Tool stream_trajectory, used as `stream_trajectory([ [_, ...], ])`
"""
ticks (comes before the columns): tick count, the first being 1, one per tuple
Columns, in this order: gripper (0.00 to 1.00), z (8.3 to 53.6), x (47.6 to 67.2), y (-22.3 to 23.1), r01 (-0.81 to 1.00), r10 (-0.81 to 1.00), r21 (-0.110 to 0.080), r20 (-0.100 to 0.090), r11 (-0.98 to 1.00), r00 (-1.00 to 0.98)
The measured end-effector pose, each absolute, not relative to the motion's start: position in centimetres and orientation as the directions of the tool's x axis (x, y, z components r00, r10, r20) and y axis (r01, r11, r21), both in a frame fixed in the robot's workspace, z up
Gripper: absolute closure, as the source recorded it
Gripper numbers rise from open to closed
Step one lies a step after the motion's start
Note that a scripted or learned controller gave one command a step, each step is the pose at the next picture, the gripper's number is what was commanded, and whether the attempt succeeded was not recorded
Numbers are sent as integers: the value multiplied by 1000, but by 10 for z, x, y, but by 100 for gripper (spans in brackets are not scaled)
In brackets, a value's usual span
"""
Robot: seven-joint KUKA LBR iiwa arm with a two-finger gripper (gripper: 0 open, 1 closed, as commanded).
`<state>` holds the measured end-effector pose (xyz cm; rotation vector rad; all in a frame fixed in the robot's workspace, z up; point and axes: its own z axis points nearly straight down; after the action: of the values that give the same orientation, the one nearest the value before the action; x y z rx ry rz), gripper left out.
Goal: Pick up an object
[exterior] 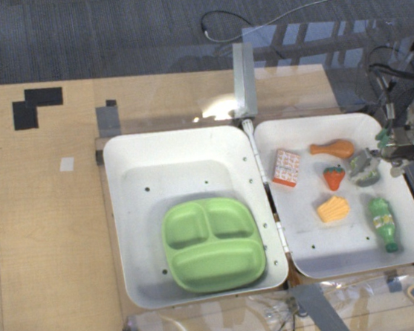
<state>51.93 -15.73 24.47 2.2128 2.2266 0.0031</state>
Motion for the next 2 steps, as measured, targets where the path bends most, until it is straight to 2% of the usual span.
stream_trajectory([
  [1, 0, 112, 595, -168, 997, 998, 11, 8, -70, 70],
  [2, 0, 89, 603, -165, 997, 997, 11, 10, 71, -72],
])
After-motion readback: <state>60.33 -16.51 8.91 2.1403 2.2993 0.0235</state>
